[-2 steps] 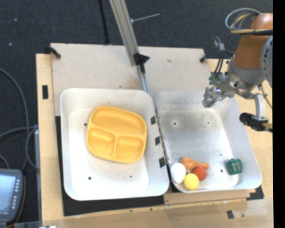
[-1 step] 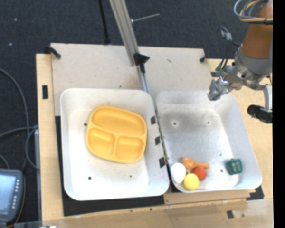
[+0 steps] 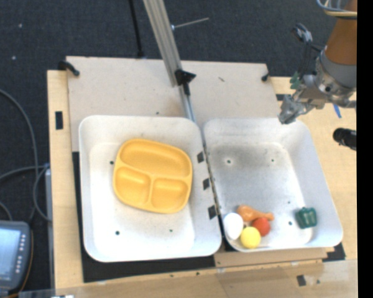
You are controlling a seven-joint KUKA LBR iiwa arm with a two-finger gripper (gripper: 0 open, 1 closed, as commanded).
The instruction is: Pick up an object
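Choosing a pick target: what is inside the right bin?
The right bin holds a white egg, yellow ball, orange pieces and a green block. Whatever's beneath the cluster is covered.

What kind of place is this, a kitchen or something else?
Probably a robot test bench, not a kitchen: two white bins sit side by side, the gripper hovers over the right one, and a yellow divided plate lies in the left.
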